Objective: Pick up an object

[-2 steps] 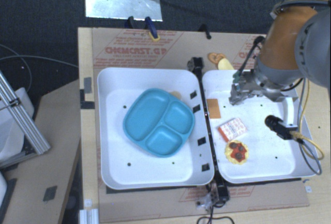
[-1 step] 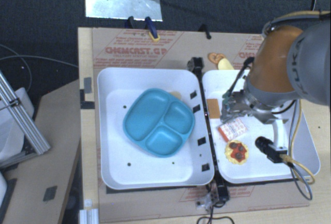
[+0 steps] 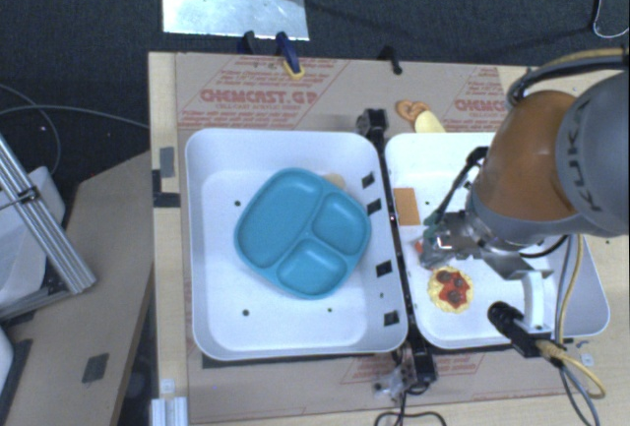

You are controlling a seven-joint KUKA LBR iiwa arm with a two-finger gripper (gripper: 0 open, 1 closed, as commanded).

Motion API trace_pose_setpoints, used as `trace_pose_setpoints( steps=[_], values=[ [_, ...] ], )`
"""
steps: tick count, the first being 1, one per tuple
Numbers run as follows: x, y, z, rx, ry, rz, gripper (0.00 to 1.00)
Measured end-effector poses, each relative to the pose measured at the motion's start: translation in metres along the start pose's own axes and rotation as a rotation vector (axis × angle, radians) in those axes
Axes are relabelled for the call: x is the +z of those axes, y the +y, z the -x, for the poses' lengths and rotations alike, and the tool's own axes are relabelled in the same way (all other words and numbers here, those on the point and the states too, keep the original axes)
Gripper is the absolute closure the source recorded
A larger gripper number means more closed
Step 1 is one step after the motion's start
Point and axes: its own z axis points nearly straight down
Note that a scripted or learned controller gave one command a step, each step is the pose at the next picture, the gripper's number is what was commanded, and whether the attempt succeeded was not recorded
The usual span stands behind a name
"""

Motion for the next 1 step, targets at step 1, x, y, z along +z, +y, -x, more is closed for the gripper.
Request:
trace_pose_setpoints(
  steps=[1],
  values=[
    [-0.0111,0.0036,0.0005,-0.002,-0.001,0.007,1.00]
  ],
)
